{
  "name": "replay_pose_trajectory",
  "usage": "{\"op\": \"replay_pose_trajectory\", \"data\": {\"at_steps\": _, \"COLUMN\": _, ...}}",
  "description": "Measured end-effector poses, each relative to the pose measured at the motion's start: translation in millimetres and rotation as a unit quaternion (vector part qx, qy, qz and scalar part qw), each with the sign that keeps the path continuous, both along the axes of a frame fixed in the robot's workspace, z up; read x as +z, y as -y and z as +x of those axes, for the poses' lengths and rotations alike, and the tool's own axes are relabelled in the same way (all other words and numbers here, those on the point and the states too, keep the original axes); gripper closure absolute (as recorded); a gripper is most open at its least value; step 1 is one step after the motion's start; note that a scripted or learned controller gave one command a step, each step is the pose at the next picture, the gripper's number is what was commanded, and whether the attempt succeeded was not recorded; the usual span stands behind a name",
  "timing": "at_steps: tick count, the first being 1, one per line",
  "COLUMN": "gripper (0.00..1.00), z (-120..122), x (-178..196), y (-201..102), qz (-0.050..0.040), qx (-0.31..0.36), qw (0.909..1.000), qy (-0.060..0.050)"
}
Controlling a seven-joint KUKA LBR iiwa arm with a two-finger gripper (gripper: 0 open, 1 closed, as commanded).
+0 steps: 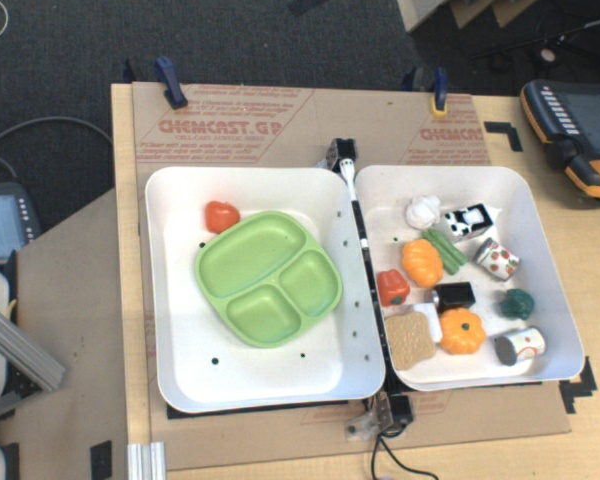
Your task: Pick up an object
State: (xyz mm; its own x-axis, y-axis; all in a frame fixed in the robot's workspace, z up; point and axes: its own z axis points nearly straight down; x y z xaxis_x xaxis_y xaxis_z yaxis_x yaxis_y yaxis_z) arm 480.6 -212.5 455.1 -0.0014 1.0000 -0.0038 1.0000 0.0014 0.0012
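Note:
The left bin point(180, 348) holds a green divided plate point(268, 278) and a small red tomato-like piece point(221, 216) at the plate's upper left. The right bin point(550, 268) holds several small toys: an orange piece point(422, 263), an orange pumpkin point(461, 332), a red piece point(392, 287), a tan bread slice point(411, 339), a green stick point(444, 250), a black-and-white cow point(469, 221), a white lump point(422, 211), a black block point(453, 294), a dark green piece point(518, 304), a spotted cup point(498, 260) and a white cup point(520, 346).
Both bins rest on a brown cardboard sheet point(230, 128) held by blue clamps point(170, 80) at the back. A yellow-and-black device point(570, 133) lies at the bench's right edge. A grey metal rail point(20, 353) sits at the left.

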Motion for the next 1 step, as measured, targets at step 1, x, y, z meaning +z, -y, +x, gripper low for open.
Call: {"op": "replay_pose_trajectory", "data": {"at_steps": 1, "gripper": 1.00, "z": 1.0, "x": 10.0, "y": 0.4, "qz": -0.0013, "qx": 0.000, "qw": 1.0000, "qy": 0.001}}
